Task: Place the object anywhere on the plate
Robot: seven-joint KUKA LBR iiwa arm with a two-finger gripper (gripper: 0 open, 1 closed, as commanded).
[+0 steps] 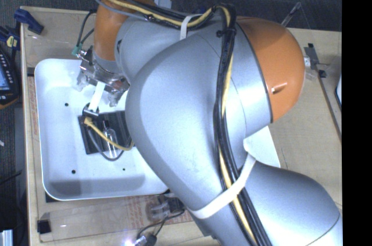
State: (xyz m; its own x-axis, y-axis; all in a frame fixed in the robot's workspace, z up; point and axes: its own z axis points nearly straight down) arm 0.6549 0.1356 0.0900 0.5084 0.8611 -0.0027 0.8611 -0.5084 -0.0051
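My gripper (pixel 97 86) hangs low over the left white bin (pixel 58 181), above the back middle of its floor. The orange band (pixel 107 24) above the wrist sits just behind it. My bulky grey arm (pixel 197 140) sweeps in from the right and covers the bin's right side and everything beyond it. The bare part of the bin floor at the left and front shows just a few small dark dots.
The wooden bench (pixel 52 24) frames the bin. A blue clamp (pixel 26 19) sits at the back left corner and a dark device (pixel 6 79) at the left edge. Loose cable ends (pixel 156 209) lie along the bench's front edge.
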